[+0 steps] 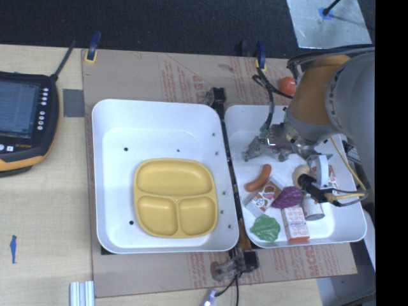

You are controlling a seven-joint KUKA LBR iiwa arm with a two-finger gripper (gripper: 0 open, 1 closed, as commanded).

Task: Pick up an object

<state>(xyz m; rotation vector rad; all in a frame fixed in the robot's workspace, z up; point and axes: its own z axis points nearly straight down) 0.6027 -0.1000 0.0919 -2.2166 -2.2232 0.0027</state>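
Observation:
My gripper (256, 148) hangs over the upper left part of the right bin (237, 121), with the arm reaching in from the right. Just below it lies a reddish-brown sausage (258, 178), apart from the gripper. Further down are a brown and white packet (262, 199), a purple lump (287, 197), a green leafy piece (265, 227) and a red and white carton (295, 225). A small can (313, 210) and a pale round object (302, 171) lie to the right, partly under the wrist. Nothing shows in the gripper.
The left bin (111, 123) holds a yellow divided plate (174, 197). A tablet controller (22, 116) sits at the far left of the bench. A red ball (288, 85) shows behind the arm, beyond the right bin. Clamps stand between the bins, front and back.

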